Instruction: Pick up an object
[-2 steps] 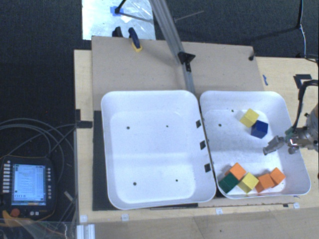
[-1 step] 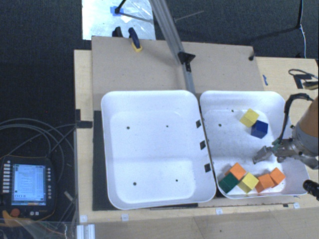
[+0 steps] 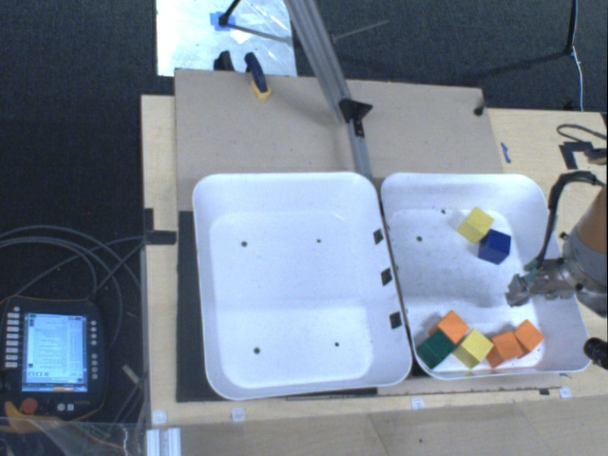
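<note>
At the near edge of the right bin (image 3: 560, 350) lie small blocks: a green block (image 3: 435, 349), yellow block (image 3: 472, 348) and three orange blocks (image 3: 528, 335). The gripper (image 3: 521, 290) sits just above them. Farther back, a blue block (image 3: 494, 246) touches another yellow one (image 3: 475, 224).

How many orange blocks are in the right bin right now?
2 clearly: one orange block above the green block, another near the right rim; orange beside it may be a third.
</note>
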Controlling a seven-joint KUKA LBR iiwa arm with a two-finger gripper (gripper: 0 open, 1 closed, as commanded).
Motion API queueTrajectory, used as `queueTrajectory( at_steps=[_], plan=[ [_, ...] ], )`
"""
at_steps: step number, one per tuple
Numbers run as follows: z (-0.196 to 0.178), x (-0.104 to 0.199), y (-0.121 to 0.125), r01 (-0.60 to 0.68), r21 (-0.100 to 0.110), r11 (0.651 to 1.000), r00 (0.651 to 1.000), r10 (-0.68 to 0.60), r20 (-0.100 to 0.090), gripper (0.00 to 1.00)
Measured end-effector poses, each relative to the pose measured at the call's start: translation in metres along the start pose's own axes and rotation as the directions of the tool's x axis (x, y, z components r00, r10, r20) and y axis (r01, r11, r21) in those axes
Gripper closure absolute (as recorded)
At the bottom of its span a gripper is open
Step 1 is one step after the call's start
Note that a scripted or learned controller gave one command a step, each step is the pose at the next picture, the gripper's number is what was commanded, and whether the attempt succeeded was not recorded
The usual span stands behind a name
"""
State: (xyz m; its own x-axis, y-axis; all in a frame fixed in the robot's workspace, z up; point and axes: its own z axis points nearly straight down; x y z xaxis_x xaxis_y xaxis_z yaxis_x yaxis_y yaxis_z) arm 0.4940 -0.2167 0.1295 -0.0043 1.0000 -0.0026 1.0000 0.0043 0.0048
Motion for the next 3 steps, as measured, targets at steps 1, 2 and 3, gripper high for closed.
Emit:
queueTrajectory(
  at_steps=[1,2,3],
  plan=[
    [-0.047,-0.007,0.007,0.0,-0.001,1.0,1.0,0.0,0.001,1.0],
    [-0.104,0.002,0.01,0.002,-0.004,1.0,1.0,-0.002,0.001,1.0],
    [-0.147,0.002,0.012,0.002,-0.002,1.0,1.0,-0.002,0.0,1.0]
  ],
)
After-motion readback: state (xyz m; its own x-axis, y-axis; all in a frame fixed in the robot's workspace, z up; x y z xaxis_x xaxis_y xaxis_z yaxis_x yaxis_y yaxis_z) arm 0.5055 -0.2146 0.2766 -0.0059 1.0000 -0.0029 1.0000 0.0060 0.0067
